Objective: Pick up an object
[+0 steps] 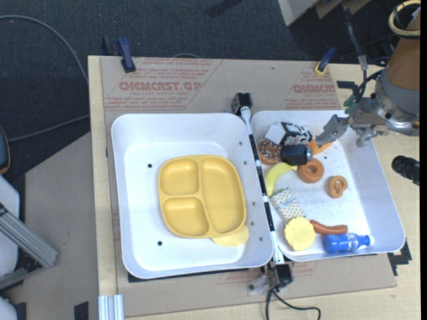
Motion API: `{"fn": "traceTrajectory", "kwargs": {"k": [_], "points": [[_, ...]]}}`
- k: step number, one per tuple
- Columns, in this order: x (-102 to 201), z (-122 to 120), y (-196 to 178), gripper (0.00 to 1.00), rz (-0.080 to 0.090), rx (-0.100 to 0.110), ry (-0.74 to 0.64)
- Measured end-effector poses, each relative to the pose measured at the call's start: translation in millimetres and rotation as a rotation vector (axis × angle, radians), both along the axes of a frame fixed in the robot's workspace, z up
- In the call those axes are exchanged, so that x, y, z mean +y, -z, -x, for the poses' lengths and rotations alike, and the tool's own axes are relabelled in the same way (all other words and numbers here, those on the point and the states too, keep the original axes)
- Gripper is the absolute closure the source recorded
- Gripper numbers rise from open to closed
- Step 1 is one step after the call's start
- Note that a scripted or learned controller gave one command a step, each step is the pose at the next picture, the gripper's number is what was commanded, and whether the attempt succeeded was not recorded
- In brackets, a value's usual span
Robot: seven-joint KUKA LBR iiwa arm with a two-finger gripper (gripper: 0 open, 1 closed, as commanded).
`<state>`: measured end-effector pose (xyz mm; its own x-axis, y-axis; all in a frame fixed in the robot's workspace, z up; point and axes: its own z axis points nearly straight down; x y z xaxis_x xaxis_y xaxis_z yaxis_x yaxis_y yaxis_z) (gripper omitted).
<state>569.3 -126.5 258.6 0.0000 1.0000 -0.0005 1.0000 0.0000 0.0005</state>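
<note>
My gripper (329, 131) reaches in from the right and hangs over the upper part of the right bin (380, 179). Just left of and below its tip lie an orange piece (321, 147), a black object (294, 155) and a black-and-white toy (294, 134). A chocolate doughnut (269, 151) sits by the bin's left wall. A brown doughnut (311, 171), a smaller one (337, 186) and a yellow banana (278, 174) lie in the middle. Nothing shows in the gripper's hold.
Toward the front of the right bin are a checkered piece (287, 204), a yellow round (299, 233), a sausage (328, 229) and a blue bottle (345, 243). The left bin (133, 145) holds a yellow divided plate (201, 195) with a yellow disc (232, 237) under its edge.
</note>
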Motion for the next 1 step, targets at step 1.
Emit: {"fn": "traceTrajectory", "kwargs": {"k": [1], "points": [[-9.0,-62.4,82.8,0.0,0.0,0.0,-0.001]]}}
